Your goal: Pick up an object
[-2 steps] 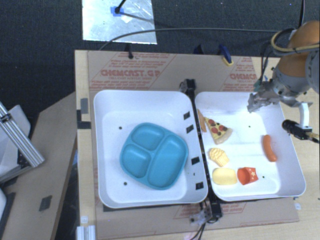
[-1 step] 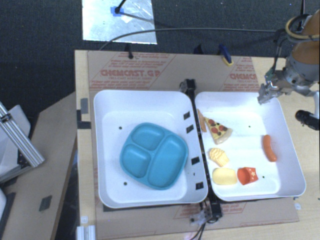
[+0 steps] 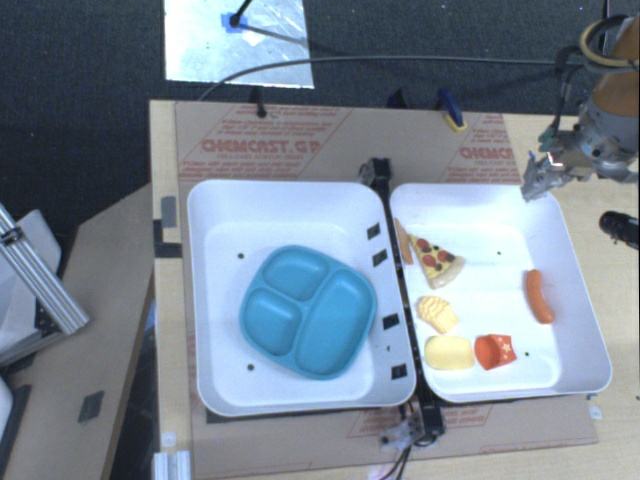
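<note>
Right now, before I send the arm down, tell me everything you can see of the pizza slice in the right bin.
The pizza slice is a small toy wedge that looks like plastic: pale yellow cheese face with red round toppings and a tan crust edge. It lies flat on the floor of the right bin, in its upper left part, close to the divider between the bins. A thin orange-brown stick lies just to its left, close or touching. The gripper is well off at the bin's upper right corner.
</note>
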Available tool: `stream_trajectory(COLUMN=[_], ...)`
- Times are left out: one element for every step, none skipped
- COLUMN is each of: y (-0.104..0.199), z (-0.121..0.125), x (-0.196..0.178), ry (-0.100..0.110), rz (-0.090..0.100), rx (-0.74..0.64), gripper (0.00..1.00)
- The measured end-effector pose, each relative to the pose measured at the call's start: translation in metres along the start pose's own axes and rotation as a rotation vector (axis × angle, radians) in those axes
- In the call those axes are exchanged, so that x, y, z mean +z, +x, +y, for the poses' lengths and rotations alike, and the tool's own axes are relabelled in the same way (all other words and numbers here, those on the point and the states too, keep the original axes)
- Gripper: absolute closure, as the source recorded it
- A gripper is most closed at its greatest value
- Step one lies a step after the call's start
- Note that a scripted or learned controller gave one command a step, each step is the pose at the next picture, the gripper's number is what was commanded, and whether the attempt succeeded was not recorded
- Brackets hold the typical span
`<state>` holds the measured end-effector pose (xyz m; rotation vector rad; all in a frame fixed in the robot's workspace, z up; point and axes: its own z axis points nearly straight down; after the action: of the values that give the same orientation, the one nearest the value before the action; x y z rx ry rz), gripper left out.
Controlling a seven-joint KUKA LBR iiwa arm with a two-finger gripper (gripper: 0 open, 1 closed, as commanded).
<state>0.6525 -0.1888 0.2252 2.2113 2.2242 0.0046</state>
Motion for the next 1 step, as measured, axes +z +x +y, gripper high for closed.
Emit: stream_trajectory(y=[0.0490], z=[-0.0112], x=[0.0082], ry=[0.005], rz=[0.003], rx=[-0.003], gripper=[1.00])
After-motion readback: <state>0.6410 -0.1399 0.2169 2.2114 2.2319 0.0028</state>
